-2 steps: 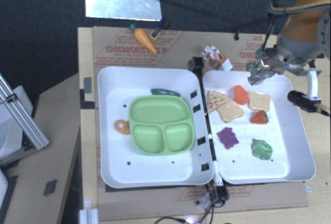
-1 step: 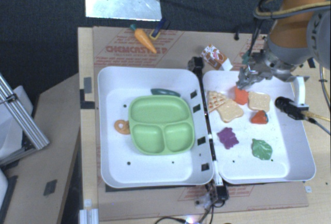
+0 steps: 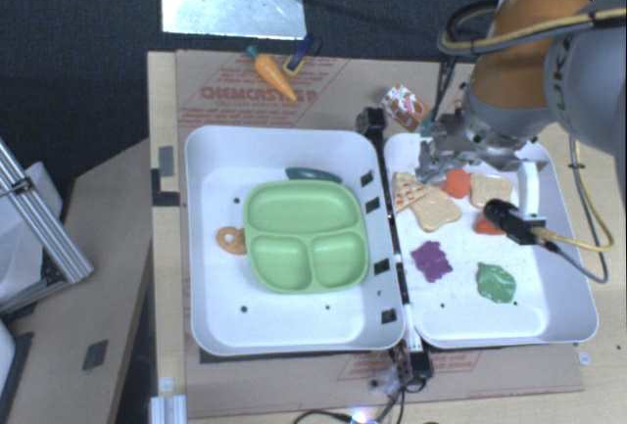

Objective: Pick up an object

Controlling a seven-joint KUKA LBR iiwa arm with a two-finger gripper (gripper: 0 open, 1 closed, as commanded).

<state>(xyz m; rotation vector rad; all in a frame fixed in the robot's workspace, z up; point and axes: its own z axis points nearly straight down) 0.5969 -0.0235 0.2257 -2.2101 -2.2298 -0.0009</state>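
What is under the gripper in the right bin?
The gripper sits over the right bin's far end, beside a waffle-like piece, an orange-red piece and a tan slice. Anything directly beneath is covered.

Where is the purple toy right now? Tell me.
In the camera view, the purple toy lies in the right bin, near its left wall, just below the tan bread-shaped piece and left of the green leafy piece.
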